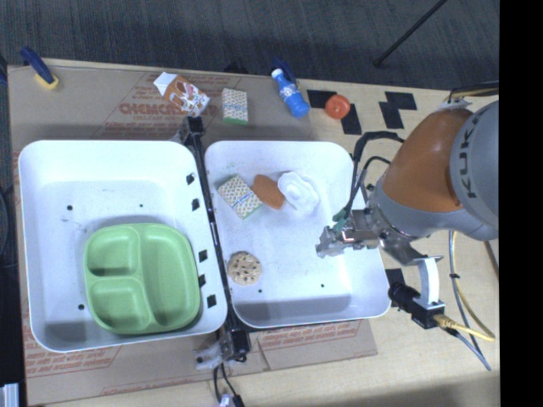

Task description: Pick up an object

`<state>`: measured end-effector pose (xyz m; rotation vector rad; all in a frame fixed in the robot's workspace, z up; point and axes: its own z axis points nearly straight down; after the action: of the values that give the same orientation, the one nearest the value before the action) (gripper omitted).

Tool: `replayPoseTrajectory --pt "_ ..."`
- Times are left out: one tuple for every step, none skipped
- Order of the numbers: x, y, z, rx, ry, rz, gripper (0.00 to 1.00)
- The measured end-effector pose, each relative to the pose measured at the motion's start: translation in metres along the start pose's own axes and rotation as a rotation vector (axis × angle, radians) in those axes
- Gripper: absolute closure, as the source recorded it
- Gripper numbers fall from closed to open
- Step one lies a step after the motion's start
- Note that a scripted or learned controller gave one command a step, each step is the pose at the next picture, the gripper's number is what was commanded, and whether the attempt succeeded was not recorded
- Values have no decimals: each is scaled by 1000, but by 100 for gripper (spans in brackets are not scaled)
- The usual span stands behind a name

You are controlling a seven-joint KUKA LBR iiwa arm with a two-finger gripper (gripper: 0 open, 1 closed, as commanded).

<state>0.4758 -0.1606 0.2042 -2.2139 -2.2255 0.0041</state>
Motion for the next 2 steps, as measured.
replayPoseTrajectory --pt "-18 0 -1 -2 0 0 100" --pt "53 57 -41 -3 2 -2 100"
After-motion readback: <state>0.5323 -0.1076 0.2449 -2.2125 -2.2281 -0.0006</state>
